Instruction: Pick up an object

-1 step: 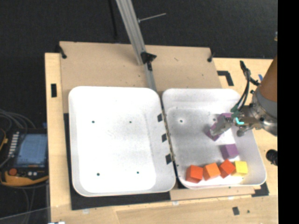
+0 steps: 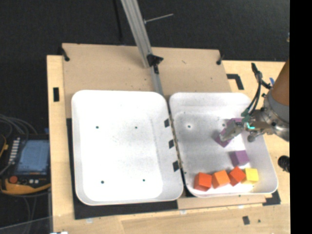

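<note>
Notably, target block: a purple block [image 2: 224,139] is seen tilted at the pincer's tip, in the middle of the right bin [image 2: 204,106]; it appears lifted or tipped, not lying flat.
Pincer: the gripper [image 2: 236,129] is reached in from the right; the block seems to be pinched between its fingers, though the contact is blurred and the grasp is judged, not plainly seen.
Second purple block: a flat purple cube [image 2: 239,157] is left just below the pincer, apart from it.
Row of blocks: a red-orange block [image 2: 203,181], an orange block [image 2: 221,178], a red block [image 2: 237,175] and a yellow block [image 2: 251,174] are lined along the near wall, well below the pincer, probably settled there against the rim.
Left bin: the left bin [image 2: 78,130] lies far left of the pincer.
Cut off: the arm [image 2: 280,101] is clipped at the right edge.
</note>
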`<state>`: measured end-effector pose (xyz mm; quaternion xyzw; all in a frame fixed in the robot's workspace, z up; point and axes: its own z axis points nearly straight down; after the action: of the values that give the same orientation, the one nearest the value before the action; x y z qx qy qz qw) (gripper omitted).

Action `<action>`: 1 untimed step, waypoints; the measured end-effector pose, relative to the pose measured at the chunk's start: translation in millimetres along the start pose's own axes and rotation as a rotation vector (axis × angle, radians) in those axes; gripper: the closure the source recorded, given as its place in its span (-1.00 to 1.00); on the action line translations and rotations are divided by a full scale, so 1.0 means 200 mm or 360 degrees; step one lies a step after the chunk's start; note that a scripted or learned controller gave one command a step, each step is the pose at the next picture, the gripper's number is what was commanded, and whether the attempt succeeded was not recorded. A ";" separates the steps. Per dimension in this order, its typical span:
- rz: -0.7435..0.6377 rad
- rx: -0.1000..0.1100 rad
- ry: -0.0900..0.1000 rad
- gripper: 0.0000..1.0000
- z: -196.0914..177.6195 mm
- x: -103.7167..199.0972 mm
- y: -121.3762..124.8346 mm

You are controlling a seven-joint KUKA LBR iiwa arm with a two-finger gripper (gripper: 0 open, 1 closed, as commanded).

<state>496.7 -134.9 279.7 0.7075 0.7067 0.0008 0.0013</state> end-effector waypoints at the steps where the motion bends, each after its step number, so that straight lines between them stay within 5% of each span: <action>1: -0.0001 0.0006 0.0000 -1.00 0.21 -0.01 -0.01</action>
<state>494.2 -136.3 238.7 0.7074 0.7069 -0.0005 0.0000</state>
